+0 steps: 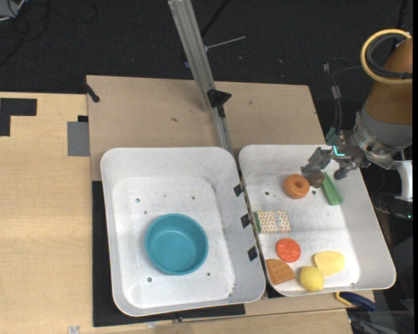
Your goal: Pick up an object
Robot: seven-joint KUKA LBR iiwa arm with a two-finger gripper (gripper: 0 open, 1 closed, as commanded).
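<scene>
My gripper (329, 170) hangs over the far right part of the right bin (376, 256), fingers spread open with nothing between them. Just below it lie a green stick (331, 191) and, to its left, an orange ring-shaped piece (297, 186). Further toward the front are a pale patterned block (273, 221), a red-orange disc (288, 249), an orange-brown wedge (279, 271), a yellow ball (311, 278) and a pale yellow lump (329, 261).
The left bin (125, 172) holds a blue bowl (177, 243). A metal rail (198, 54) slants down from the back to the gap between the bins. Black clips (245, 220) sit along the shared rim.
</scene>
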